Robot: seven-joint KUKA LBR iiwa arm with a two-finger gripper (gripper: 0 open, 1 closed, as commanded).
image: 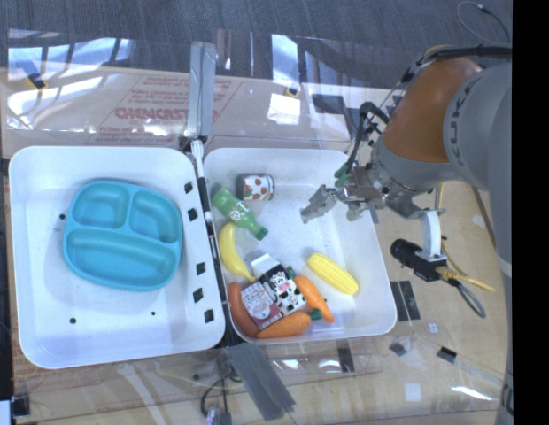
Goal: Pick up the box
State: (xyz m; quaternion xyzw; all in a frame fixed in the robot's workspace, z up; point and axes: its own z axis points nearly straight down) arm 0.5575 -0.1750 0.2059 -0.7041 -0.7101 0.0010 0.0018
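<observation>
Here, box (273, 292) lying w/ carrots (288, 324), banana (230, 248), corn (333, 274) crowding it; tool (312, 209) hovering apart, fingers spread, gripping nothing.

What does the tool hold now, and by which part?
Nothing. The tool hangs above bare floor of the right bin, apart from the box.

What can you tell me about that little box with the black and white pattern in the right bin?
The small cardboard-looking box with a black-and-white cow-like print and a reddish printed panel lies flat, skewed, near the front of the right white bin. It rests on top of the orange carrots, with the yellow banana just behind it. Nothing is gripping it.
</observation>
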